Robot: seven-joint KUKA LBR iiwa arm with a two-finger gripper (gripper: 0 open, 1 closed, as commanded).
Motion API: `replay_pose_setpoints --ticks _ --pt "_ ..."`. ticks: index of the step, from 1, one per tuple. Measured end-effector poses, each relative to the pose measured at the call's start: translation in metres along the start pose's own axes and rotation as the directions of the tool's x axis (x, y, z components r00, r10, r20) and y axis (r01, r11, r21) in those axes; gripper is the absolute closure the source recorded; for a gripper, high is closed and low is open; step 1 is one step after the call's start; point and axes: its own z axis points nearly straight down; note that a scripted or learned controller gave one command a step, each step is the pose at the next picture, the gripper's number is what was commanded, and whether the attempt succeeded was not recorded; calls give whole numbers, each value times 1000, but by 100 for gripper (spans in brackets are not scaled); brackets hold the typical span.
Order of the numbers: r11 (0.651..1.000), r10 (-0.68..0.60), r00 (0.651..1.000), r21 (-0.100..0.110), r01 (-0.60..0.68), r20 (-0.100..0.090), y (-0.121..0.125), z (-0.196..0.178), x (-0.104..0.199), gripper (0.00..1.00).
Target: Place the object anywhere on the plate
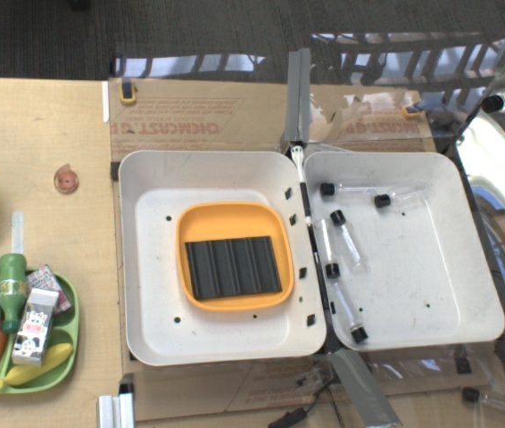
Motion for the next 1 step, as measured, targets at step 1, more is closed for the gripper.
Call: replay_pose_setpoints --ticks 1 --pt "963 -269 963 2 269 3 -12 -1 -7 100"
